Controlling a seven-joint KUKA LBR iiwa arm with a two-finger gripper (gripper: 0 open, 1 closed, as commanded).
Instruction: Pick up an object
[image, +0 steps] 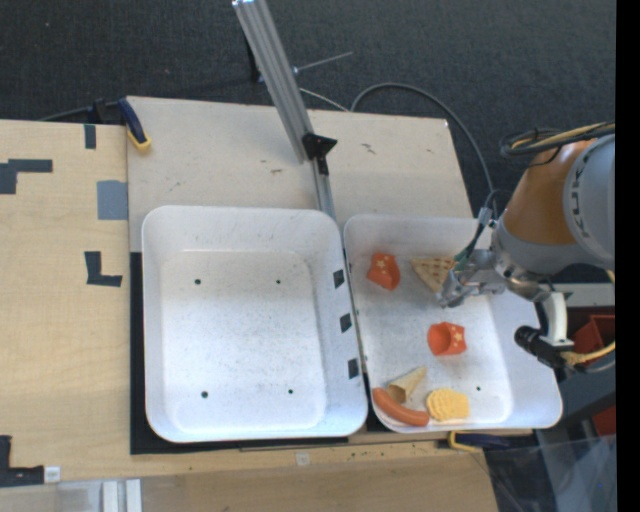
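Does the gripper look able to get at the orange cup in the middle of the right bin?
Probably yes. The cup sits alone with bare floor around it, just below the gripper, nothing between them.

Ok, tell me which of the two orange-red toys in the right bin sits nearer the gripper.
The lower one, near the middle of the right bin. It lies just below the gripper; the other orange-red toy sits further left, close to the bin's left wall.

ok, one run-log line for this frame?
phase: reach | gripper: low in right bin, beside tan wedge | grasp: none seen | others in bin: two orange pieces, sausage, yellow waffle, cone
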